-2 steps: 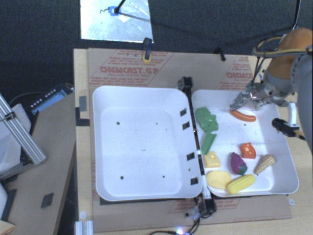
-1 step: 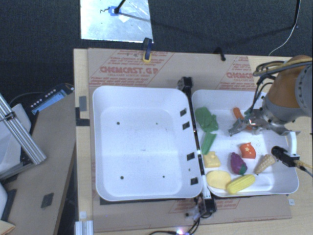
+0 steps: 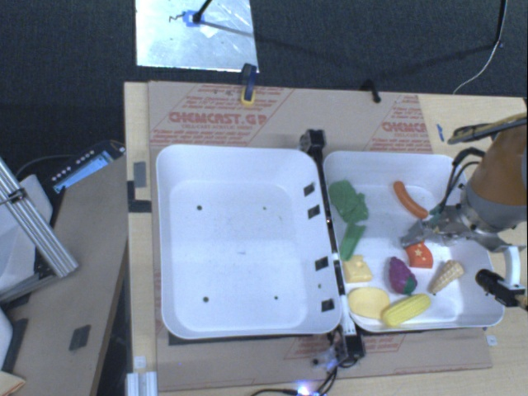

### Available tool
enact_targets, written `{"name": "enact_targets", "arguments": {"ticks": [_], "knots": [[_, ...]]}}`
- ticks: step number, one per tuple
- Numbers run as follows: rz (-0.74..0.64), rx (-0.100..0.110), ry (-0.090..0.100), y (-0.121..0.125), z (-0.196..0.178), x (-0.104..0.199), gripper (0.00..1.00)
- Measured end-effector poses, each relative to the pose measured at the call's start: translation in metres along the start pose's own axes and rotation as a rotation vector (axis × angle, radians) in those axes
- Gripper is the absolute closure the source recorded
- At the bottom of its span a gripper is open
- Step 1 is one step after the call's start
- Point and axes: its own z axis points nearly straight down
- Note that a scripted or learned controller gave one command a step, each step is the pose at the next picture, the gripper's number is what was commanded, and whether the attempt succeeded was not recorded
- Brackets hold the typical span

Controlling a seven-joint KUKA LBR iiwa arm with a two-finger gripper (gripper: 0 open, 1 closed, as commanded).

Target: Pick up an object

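Observation:
The right bin (image 3: 437, 165) holds several toy foods. Among them are a green leafy piece (image 3: 348, 200), an orange sausage (image 3: 410, 199), a red piece (image 3: 421, 256), a purple eggplant (image 3: 401, 275) and a cone (image 3: 445, 276). A yellow wedge (image 3: 357, 269), a yellow round piece (image 3: 369, 303) and a corn cob (image 3: 404, 309) lie along the bin's front. My gripper (image 3: 419, 236) is low in the right bin, directly above the red piece and just below the sausage. The arm's orange band (image 3: 505, 172) rises behind it at the right edge.
The left bin (image 3: 177, 172) stands beside the right one, with black clips (image 3: 318, 213) along the shared wall. A second green piece (image 3: 352, 239) lies near that wall. A black part of the arm (image 3: 499, 285) hangs over the right bin's front right corner.

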Motion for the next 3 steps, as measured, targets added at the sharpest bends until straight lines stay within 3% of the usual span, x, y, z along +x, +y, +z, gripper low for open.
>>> {"name": "enact_targets", "arguments": {"ticks": [1, 2, 3], "knots": [[-0.011, -0.009, 0.001, 0.074, -0.002, 0.032, 0.0], [-0.002, -0.003, -0.001, 0.046, -0.001, 0.0, 0.0], [-0.014, 0.021, 0.002, 0.115, 0.001, 0.002, 0.0]]}}
